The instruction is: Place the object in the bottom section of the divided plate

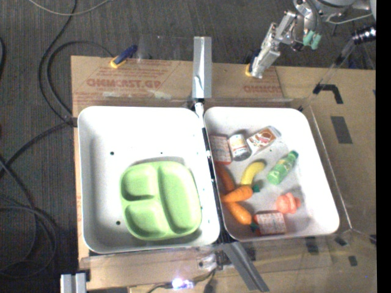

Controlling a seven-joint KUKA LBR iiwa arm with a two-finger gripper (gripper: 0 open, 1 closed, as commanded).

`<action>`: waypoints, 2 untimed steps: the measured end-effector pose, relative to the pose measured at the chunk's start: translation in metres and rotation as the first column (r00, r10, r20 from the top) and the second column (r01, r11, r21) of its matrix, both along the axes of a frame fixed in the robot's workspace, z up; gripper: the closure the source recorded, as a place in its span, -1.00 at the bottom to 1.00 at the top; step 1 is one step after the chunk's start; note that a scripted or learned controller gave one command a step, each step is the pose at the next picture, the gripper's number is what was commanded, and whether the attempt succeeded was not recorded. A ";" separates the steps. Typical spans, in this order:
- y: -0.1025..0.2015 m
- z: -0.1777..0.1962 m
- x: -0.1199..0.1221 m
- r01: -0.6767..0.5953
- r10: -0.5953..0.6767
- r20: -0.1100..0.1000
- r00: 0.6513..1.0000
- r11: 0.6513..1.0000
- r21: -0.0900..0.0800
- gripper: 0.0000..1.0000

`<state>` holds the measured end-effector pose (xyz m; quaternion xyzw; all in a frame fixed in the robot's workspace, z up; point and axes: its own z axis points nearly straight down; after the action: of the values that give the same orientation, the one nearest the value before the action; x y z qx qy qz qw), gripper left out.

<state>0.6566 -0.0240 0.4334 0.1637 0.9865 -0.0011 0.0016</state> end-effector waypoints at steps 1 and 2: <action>0.064 -0.112 -0.116 -0.226 0.226 -0.004 0.974 0.974 0.004 1.00; 0.081 -0.011 -0.063 -0.175 0.175 -0.001 0.985 0.985 0.003 1.00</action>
<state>0.5935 0.0573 0.4225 0.0766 0.9971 0.0007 0.0009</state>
